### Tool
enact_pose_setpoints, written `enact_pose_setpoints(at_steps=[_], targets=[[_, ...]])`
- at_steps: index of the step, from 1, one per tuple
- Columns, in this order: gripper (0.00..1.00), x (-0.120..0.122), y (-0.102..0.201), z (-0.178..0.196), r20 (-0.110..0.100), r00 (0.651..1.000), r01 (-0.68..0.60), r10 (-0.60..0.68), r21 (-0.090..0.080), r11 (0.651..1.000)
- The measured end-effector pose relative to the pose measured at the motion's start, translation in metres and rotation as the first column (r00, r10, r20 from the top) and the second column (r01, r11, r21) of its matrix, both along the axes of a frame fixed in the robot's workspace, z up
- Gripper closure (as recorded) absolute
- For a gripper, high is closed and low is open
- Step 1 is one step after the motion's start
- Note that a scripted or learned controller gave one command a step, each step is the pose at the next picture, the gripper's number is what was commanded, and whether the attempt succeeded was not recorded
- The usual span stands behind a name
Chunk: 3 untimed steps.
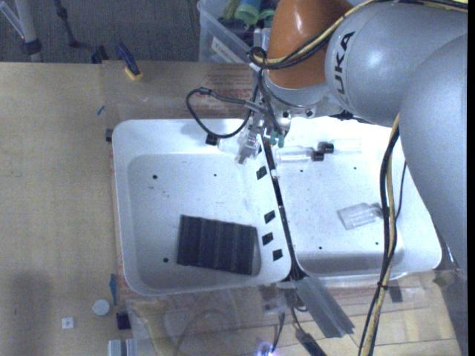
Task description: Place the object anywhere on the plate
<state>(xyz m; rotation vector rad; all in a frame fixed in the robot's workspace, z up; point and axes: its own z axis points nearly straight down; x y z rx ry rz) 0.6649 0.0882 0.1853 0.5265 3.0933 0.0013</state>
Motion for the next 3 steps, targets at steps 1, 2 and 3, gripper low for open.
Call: enact_pose_setpoints(at_steps=[1,2,3], targets=[[1.0,-0.018,0.079,0.065,0.004,0.844,-0.537,0.537,-0.001,0.844],[1.0,-0.038,0.116,0.086,0.004,0.847,-0.532,0.532,-0.001,0.847],[1.0,-0.037,0.046,0.164,0.003,0.928,-0.372,0.372,-0.001,0.928]])
